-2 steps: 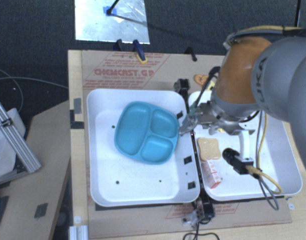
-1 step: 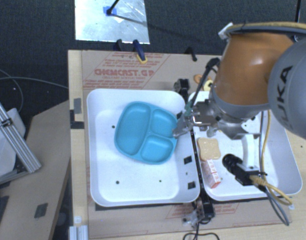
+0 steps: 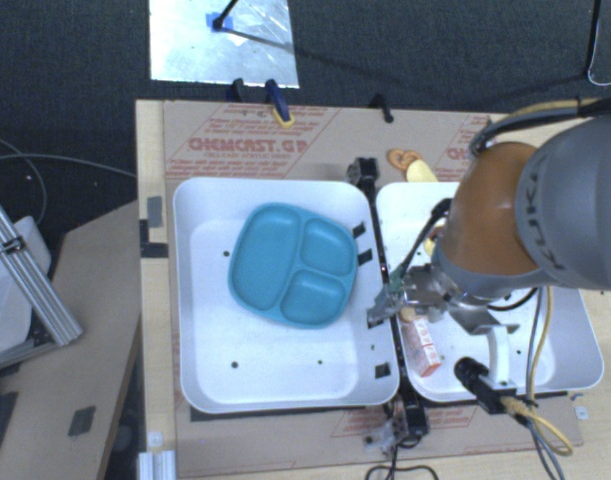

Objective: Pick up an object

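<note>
Small red-and-white carton (image 3: 422,343), flat in the right white bin (image 3: 585,363), hard against that bin's left wall near its front corner. Long axis running from back-left to front-right, roughly along the wall. Directly beneath and just forward of the grey arm's end effector (image 3: 410,293), so a short straight descent probably suffices. Fingers hidden under the wrist housing: cannot tell whether apart or together. Little room leftward, with wall and divider close by; more open floor toward the bin's right. Largest thing elsewhere: blue plastic three-compartment tray (image 3: 293,265), tilted across the middle of the left white bin (image 3: 215,368). Small yellow banana-like piece (image 3: 421,173) at the right bin's back edge.
</note>
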Controlling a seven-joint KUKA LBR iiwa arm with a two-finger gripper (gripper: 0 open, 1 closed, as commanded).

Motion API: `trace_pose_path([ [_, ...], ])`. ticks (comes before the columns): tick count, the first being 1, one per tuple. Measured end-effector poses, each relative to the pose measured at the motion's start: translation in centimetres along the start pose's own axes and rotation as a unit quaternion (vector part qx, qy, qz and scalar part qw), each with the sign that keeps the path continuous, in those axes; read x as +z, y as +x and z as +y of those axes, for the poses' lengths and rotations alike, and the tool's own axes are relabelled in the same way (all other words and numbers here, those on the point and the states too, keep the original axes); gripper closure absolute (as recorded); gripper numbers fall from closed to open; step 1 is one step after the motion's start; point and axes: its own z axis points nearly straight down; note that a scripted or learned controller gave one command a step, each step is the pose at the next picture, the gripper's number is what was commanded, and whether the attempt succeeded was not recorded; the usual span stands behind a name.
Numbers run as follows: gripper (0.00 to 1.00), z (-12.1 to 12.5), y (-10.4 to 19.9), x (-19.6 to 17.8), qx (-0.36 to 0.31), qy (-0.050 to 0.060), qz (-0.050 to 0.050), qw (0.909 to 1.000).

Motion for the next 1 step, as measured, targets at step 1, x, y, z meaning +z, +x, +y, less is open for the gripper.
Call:
trace_pose_path([
  [1,1.00,0.18,0.33,-1.58,-0.004,-0.005,0.001,1.0000],
])
